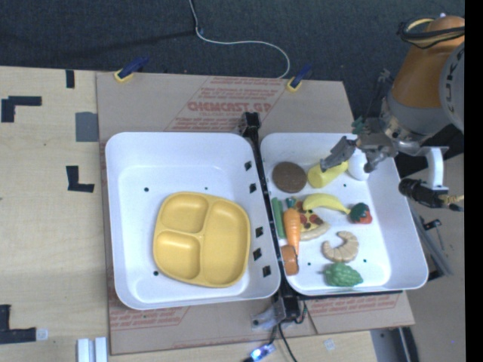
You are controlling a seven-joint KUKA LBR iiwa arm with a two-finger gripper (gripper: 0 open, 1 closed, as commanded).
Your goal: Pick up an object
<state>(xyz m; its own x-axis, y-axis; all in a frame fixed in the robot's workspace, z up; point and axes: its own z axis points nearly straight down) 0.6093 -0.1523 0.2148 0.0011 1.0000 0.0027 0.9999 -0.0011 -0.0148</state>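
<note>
Two shallow white bins sit side by side on a cardboard-covered bench, seen from above at a slant. Nearest the viewer, in the right bin (404, 274), a green leafy toy vegetable (343, 275) lies by the front rim, with a tan croissant (341, 246) just behind it. Along that bin's left wall lie an orange carrot (291, 236) and a thin green vegetable (278, 219), side by side. Beside them is a pizza slice (312, 223), then a yellow banana (325, 202) and a small red and green piece (361, 214) towards the right. Further back sits a round brown cookie-like disc (289, 176), and next to it a yellow chunk (326, 175).

The left bin (128, 194) holds a yellow divided plate (202, 237), tilted slightly, near its middle.

The gripper (341, 152) hangs over the back of the right bin, its dark fingertip right at the yellow chunk's upper end. Whether it is spread or clamped cannot be told from this angle. The grey arm (423, 89), with its orange band, reaches in from the right. Beyond the bins, a white cable (226, 40) trails over dark carpet.
</note>
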